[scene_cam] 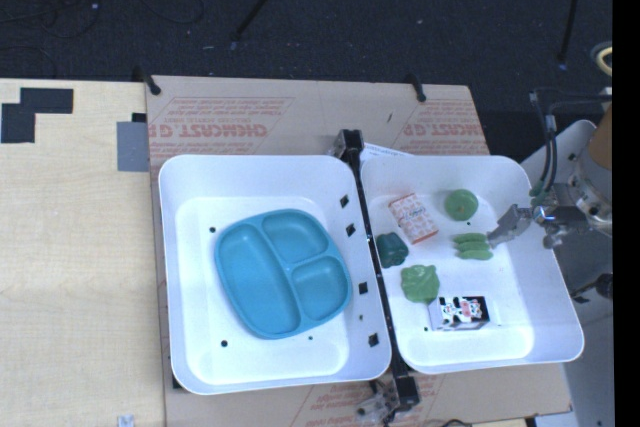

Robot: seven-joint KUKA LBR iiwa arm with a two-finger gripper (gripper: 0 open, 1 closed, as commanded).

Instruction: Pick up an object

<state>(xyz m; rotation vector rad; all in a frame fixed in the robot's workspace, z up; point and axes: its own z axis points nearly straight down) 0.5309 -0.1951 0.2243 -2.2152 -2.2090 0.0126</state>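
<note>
The right bin holds several small objects. An orange-and-white packet lies near its back, with a round green piece to its right. A dark green block sits by the divider, and a bright green lump lies just in front of it. A black-and-white card lies near the front. A flat light green piece rests right of centre. My gripper hovers open over the bin's right side, one fingertip just right of that light green piece. Nothing is between its fingers.
The left bin holds a blue divided plate. A black-clipped divider separates the bins. Both bins sit on a cardboard sheet, with a wooden bench top to the left. The grey arm enters at the right edge.
</note>
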